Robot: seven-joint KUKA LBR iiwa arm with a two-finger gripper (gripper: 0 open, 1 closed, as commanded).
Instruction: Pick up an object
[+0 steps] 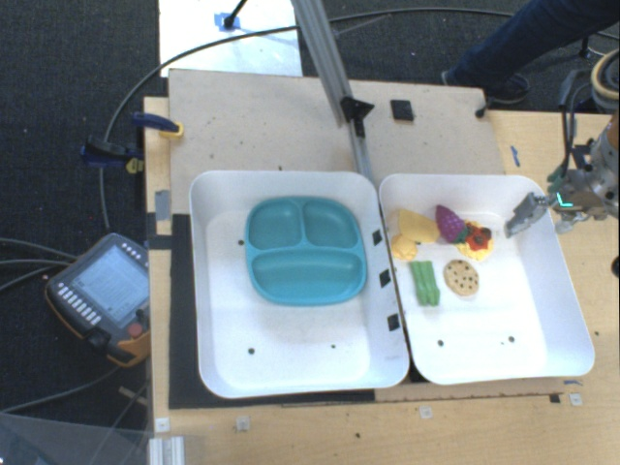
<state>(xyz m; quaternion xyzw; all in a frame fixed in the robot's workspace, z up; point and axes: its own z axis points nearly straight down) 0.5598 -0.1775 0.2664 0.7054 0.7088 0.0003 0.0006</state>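
Nearest the camera, the front halves of both white bins lie bare, smooth plastic with a few small dark dots. The right bin holds the toys, clustered toward its back left: a round tan cookie speckled with dark chips, and just left of it a green ridged piece lying lengthwise. Behind them sit a pale yellow wedge against the bin's left wall, a purple grape-like cluster, and a small red and orange piece touching the cluster's right side.

My gripper hangs over the right bin's back right, near the red and orange piece but apart from it. I cannot tell how wide I stand, and nothing shows in my grasp.

In the left bin rests a teal plate, glossy, rounded, divided into three compartments.

The bins sit on a pale speckled board, a slanted metal pole rising from its back edge. To the left, on dark carpet, lies a grey and orange teach pendant with trailing cables.
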